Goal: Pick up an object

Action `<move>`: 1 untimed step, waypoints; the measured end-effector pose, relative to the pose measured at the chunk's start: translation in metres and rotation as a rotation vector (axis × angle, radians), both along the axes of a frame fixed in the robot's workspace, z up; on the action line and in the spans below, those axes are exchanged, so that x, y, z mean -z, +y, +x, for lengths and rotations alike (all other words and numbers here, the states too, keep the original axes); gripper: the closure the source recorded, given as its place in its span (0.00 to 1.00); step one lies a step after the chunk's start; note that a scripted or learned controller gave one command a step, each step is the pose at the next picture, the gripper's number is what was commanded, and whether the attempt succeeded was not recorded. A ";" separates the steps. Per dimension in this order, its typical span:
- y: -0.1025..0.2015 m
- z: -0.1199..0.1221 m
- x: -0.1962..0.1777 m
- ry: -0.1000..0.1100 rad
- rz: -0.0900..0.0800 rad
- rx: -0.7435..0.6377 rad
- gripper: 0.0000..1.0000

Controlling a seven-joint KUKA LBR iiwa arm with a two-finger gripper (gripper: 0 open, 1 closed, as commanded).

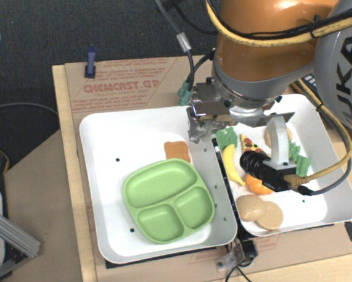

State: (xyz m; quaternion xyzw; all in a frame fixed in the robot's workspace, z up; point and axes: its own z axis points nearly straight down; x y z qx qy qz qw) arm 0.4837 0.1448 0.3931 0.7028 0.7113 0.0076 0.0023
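Your hand (252,124) hangs low over the back half of the right bin (330,203), tucked under the wrist. From here you cannot tell how far open it is or whether it has hold of anything. Just beside it lie a green leafy piece (227,137) and a yellow banana (231,166), both along the bin's left wall. Nearer the front sits an orange piece (259,186), then two tan discs (261,211) that overlap. In the left bin (99,175) you have a green divided tray (168,200) and, just behind it, a small tan block (177,151). Both bins rest on a printed cardboard sheet (127,80).
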 end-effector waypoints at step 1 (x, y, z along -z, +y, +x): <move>-0.008 -0.004 -0.025 0.008 -0.006 0.011 1.00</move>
